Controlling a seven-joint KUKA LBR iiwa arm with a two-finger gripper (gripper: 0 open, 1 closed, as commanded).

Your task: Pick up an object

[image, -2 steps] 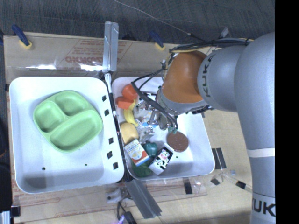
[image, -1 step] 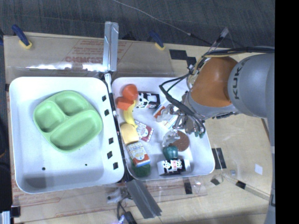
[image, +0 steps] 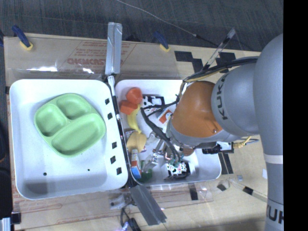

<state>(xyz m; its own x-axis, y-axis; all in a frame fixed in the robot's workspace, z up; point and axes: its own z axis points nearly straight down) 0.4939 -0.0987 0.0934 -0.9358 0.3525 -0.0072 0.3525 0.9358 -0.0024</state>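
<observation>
Overhead, the grey arm (image: 240,100) with its orange band (image: 192,112) reaches over the right bin (image: 211,170) on the counter (image: 72,57). Beside it, the left bin (image: 24,177) holds a green divided plate (image: 70,124). Along the right bin's left side lie an orange-red toy (image: 131,100), a yellow banana-like piece (image: 134,139) and smaller mixed items. Low in this bin sits the gripper (image: 163,155), among the clutter; whether it is spread or pinching anything, I cannot tell.
</observation>
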